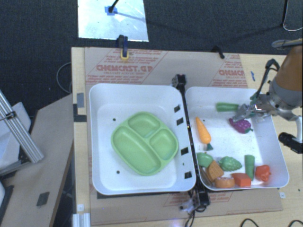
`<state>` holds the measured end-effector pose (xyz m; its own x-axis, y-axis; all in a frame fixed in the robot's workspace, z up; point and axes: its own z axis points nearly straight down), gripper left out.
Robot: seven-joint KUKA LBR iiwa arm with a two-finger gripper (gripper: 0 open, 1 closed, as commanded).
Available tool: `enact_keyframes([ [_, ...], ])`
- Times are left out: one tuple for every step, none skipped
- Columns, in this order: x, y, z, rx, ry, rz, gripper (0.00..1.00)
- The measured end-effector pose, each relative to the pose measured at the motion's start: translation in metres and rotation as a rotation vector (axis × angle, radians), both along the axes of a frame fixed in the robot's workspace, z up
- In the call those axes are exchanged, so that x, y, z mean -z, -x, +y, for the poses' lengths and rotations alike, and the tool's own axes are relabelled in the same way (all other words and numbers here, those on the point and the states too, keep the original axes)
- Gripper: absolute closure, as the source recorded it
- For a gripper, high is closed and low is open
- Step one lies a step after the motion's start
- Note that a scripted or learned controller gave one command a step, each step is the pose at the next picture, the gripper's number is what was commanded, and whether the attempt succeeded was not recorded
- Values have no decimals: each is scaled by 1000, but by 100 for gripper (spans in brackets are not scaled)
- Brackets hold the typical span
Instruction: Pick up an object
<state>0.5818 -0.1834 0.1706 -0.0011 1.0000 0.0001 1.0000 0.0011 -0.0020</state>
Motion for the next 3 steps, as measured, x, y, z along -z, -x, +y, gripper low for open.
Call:
enact_keyframes([
  [46, 0, -8, 0, 0, -1, 0],
  [88, 0, -8, 0, 0, -2, 0],
  [75, -1, -8, 0, 2, -7, 100],
])
